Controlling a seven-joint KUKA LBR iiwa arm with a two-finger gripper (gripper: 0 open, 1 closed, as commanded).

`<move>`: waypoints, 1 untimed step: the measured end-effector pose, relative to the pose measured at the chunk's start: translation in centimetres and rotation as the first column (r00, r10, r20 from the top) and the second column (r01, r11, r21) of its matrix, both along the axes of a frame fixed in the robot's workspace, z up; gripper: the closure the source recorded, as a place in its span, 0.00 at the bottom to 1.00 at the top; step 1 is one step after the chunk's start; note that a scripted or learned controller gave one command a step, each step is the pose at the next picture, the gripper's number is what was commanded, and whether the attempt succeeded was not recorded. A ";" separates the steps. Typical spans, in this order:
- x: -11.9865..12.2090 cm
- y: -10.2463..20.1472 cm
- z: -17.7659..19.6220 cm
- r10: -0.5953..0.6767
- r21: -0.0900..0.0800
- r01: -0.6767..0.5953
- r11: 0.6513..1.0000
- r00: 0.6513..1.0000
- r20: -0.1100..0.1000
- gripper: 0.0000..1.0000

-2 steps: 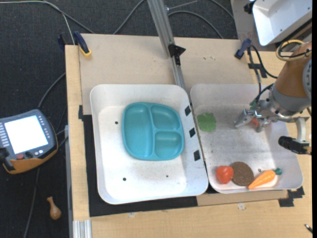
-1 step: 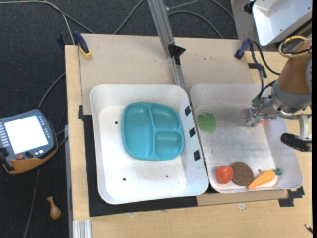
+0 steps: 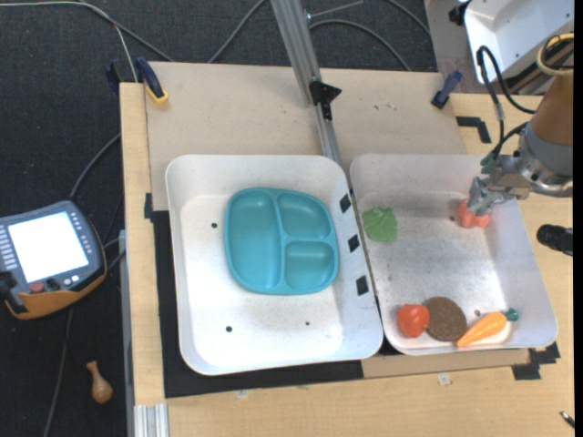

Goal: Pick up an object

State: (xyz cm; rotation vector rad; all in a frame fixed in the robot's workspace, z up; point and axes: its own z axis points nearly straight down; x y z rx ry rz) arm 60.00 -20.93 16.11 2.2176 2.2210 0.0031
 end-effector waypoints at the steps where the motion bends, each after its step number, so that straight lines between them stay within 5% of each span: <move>1: 0.6 0.6 6.3 0.001 -0.001 -0.001 1.000 1.000 0.004 1.00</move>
